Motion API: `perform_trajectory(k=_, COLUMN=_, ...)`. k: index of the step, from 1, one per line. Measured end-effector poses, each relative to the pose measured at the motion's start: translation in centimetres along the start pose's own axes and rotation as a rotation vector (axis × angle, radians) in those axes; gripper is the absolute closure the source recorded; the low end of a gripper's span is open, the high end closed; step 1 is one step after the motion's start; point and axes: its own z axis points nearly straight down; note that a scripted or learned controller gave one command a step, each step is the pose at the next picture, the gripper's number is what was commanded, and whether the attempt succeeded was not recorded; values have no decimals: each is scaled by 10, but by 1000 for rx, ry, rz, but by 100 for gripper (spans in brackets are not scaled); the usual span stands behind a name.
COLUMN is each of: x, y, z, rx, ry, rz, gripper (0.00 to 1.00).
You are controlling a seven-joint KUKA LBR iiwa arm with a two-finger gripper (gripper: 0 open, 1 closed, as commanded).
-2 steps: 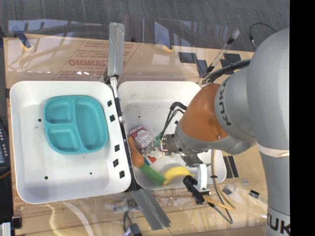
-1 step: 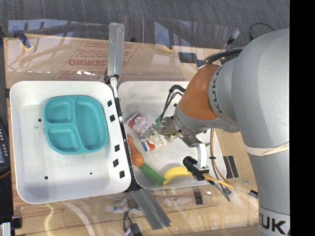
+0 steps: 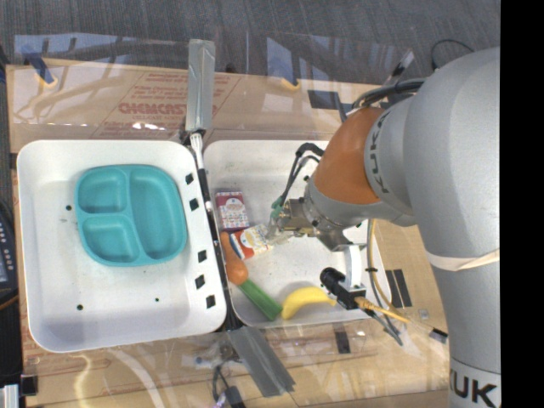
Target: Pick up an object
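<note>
My gripper [image 3: 274,228] hangs low over the middle of the right bin [image 3: 263,155], at the end of the grey arm with its orange band. Right under its tip lies a small white and red packet [image 3: 250,244], touching or nearly touching it. A dark red box [image 3: 230,209] lies just to the left, by the bin's left wall. Below them are an orange carrot-like piece [image 3: 236,268], a green piece [image 3: 260,301] and a yellow banana [image 3: 306,300] along the bin's near edge.
The left bin [image 3: 42,296] holds a teal divided plate [image 3: 130,213]. A grey divider bar [image 3: 200,87] runs between the bins at the back. The arm's bulk covers the right bin's right part. Cables [image 3: 382,308] hang near the bin's right corner.
</note>
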Motion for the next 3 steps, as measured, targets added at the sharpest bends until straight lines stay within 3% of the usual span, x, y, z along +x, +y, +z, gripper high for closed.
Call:
perform_trajectory(k=1, x=0, y=0, z=0, rx=0, ry=0, rz=-1, gripper=0)
perform_trajectory(k=2, x=6, y=7, z=12, rx=5, ry=2, rz=48, gripper=0)
perform_trajectory(k=3, x=-3, y=-6, z=-3, rx=17, ry=5, rz=-95, gripper=0)
